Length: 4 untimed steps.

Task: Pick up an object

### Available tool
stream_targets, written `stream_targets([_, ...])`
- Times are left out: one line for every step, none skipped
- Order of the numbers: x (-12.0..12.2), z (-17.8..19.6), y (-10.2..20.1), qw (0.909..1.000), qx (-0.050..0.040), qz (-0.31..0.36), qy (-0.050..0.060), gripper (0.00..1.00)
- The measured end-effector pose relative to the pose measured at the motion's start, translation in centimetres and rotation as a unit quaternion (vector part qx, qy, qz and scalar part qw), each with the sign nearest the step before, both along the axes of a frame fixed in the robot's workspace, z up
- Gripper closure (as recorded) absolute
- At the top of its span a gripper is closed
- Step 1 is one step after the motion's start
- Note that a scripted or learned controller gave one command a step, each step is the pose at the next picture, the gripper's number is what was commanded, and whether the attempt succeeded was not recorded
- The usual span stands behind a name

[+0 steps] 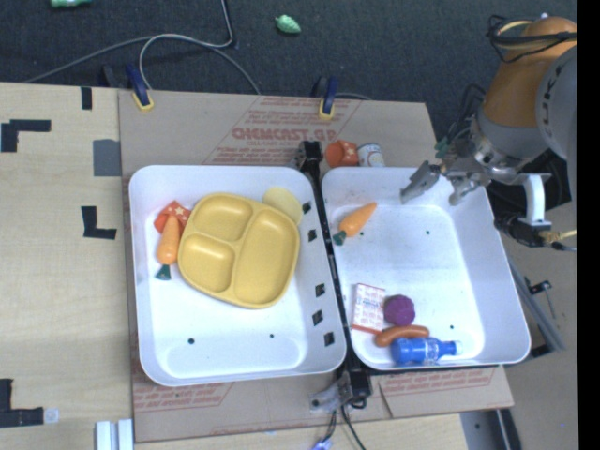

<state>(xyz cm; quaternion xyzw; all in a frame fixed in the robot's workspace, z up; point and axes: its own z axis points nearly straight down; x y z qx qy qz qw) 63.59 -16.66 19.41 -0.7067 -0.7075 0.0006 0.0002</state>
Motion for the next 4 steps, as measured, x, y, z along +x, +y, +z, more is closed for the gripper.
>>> stream_targets([-12.0, -10.1, 5.8, 1.0, 0.0008, 0.0, -0.001, 0.0])
stream_targets([-14.6, -10.4, 6.5, 0.9999, -0.0015, -0.001, -0.011, 0.0])
stream_targets([-14.6, -10.4, 6.0, 1.0, 0.0017, 0.001, -0.009, 0.0])
stream_targets([-14.6, -9.4, 5.7, 0.9999, -0.0026, 0.0, -0.011, 1.0])
